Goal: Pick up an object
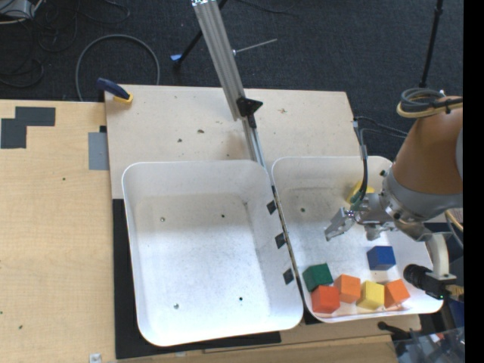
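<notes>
The end effector (338,225) hangs over the middle of the right bin (318,169); whether it is released or clenched cannot be told. The blue block (381,257) lies just right of it and nearer, apart from it. Along this bin's near edge sit a green block (318,275), a red block (325,299), an orange block (349,286), a yellow block (371,294) and a second orange block (396,292), packed close together. All are small matte cubes. The left bin (189,166) is shallow and white with rounded corners, its floor flecked with dark specks. Both bins rest on the pale bench (174,119).
</notes>
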Controlling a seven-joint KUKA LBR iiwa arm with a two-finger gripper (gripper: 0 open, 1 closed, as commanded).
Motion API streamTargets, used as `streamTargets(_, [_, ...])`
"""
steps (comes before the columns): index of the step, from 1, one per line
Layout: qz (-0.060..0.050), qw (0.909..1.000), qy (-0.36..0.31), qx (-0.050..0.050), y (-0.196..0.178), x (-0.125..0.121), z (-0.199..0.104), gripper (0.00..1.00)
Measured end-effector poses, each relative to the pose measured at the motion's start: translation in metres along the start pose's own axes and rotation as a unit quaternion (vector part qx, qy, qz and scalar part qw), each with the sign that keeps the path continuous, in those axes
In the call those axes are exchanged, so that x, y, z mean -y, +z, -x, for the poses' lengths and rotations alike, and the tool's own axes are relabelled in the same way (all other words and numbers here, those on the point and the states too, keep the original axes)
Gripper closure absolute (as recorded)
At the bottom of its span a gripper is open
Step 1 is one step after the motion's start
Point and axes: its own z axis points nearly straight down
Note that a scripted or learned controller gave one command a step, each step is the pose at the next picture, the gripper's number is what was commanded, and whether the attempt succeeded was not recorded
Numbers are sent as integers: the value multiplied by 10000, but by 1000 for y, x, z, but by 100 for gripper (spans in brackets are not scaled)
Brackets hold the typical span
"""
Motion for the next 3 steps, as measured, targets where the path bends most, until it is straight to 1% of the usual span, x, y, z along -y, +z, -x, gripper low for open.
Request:
streamTargets(1, [-12,10000,-13,13,103,-94,80,0])
streamTargets(2, [31,10000,-31,8,35,-112,77,0])
streamTargets(3, [8,10000,-13,5,94,-143,97,0])
